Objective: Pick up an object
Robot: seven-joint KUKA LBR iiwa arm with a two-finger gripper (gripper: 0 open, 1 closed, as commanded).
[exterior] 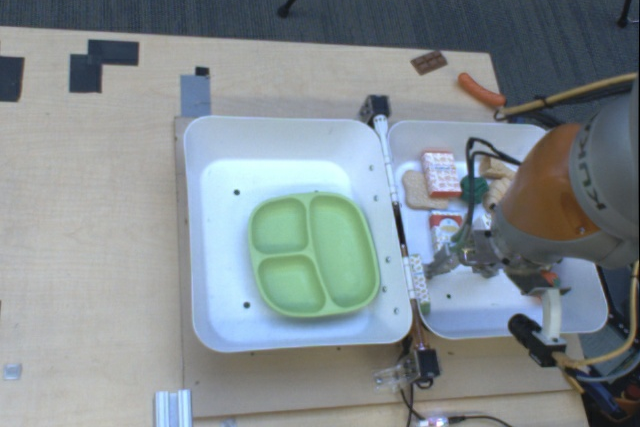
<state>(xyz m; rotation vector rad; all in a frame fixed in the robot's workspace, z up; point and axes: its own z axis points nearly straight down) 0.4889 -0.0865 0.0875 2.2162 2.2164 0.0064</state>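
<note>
Objects for picking lie in the right bin (470,310), clustered in its far-left part. A red and white packet (441,174) sits farthest from the camera, lying flat. Just left of it, touching or nearly touching, is a tan, rounded flat piece (414,188). Nearer the camera, a second small red and white item (446,228) lies beside the arm's wrist. A green object (473,187) shows at the right of the packet, partly covered by the arm; its shape cannot be made out.

The hand (447,258) is low inside the right bin, near its left wall, pointing left. Metallic finger parts (438,266) are visible there, but whether they are spread or pressed together cannot be told, and nothing can be seen pinched between them. The second red and white item lies just far of the hand; contact cannot be confirmed.

The arm (560,195), with its orange band and grey body, enters from the right and covers much of the right bin's far-right part.

The left bin (215,215) holds a light green three-compartment tray (313,254), resting flat near its centre. The two bins sit side by side, their rims meeting along a central divider (393,205).

Both bins stand on a wooden table (90,245). On the table beyond the right bin lie a small brown piece (429,62) and an orange-handled item (482,91), well apart from the bins' contents.
</note>
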